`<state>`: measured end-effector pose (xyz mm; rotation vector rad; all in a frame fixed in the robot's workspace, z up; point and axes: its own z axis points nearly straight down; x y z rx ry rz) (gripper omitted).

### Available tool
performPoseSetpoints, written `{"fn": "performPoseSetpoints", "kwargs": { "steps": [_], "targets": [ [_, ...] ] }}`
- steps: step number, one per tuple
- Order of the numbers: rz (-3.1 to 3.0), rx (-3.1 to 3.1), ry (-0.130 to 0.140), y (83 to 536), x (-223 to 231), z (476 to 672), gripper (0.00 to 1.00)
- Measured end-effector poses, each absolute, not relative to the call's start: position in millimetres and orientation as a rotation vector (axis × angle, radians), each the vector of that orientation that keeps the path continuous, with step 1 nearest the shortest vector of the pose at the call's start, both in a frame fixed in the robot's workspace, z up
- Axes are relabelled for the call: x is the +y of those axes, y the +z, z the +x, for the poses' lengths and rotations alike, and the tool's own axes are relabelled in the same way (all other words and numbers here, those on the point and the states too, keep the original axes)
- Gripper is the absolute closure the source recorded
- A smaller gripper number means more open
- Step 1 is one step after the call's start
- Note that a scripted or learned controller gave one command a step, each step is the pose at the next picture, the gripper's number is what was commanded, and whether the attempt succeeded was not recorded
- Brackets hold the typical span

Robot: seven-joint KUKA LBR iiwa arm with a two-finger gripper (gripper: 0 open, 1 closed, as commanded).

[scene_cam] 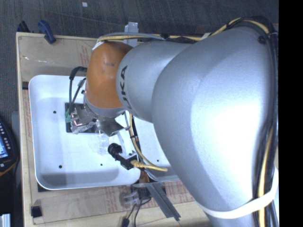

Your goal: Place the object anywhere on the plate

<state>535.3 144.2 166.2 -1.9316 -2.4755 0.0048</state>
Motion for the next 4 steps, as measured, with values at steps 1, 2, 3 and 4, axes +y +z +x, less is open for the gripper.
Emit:
{"fn": "performPoseSetpoints", "kwargs": {
  "steps": [1,2,3,4],
  "targets": [
    [-1.910,-2.492,0.003,201,159,574.8,1.00],
    [-1.956,-2.456,0.002,207,149,624.8,1.00],
    [-2.105,-2.331,0.002,185,211,655.4,1.00],
    [-1.622,-2.693,-0.004,277,208,655.8,1.00]
  ]
}}
